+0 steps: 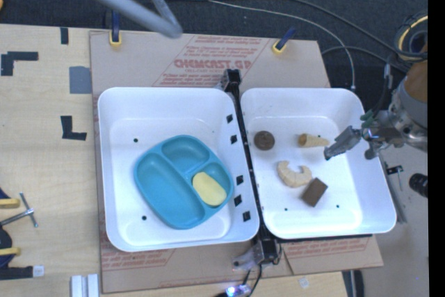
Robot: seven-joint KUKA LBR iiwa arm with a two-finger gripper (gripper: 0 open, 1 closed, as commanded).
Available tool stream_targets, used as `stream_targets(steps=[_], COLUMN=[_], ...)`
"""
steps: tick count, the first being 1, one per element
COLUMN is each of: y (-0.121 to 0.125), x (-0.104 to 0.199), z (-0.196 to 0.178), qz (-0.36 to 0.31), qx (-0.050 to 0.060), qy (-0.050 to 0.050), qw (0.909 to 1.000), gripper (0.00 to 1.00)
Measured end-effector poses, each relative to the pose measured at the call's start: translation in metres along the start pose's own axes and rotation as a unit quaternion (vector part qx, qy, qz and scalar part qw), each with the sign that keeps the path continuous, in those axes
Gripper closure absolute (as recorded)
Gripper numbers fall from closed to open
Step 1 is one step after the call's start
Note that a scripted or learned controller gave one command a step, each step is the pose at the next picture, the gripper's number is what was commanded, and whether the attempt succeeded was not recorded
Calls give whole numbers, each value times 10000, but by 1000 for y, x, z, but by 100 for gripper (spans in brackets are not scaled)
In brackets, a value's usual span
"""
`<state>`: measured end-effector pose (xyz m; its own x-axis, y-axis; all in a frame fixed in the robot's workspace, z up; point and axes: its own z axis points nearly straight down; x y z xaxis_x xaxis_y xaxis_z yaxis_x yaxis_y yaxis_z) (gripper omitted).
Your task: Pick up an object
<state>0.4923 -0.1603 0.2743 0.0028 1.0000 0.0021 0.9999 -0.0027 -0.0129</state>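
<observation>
Claw (342, 143) over right bin (348, 222), beside the tan piece (313, 141); holding nothing visible; finger spread impossible to tell.

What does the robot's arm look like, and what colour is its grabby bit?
The arm comes in from the right. It is grey and rounded, with an orange band above the wrist. The end effector is dark grey metal, thin and pointy, with small greenish parts where it joins the wrist. Its details look too blurry to tell more.

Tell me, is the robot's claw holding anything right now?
No. The gripper hangs over the right bin with nothing between its fingers. The food pieces lie loose below.
</observation>
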Motion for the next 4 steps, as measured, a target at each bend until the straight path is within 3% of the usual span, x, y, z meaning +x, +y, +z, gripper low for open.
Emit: stream_targets(steps=[1, 3, 4], y=[2, 5, 6], x=[1, -7, -3], z=[-6, 83, 146], qz=[-20, -16, -17], qx=[-57, -42, -42], qy=[-11, -9, -5], qw=[10000, 10000, 10000], gripper=[0, 0, 0])
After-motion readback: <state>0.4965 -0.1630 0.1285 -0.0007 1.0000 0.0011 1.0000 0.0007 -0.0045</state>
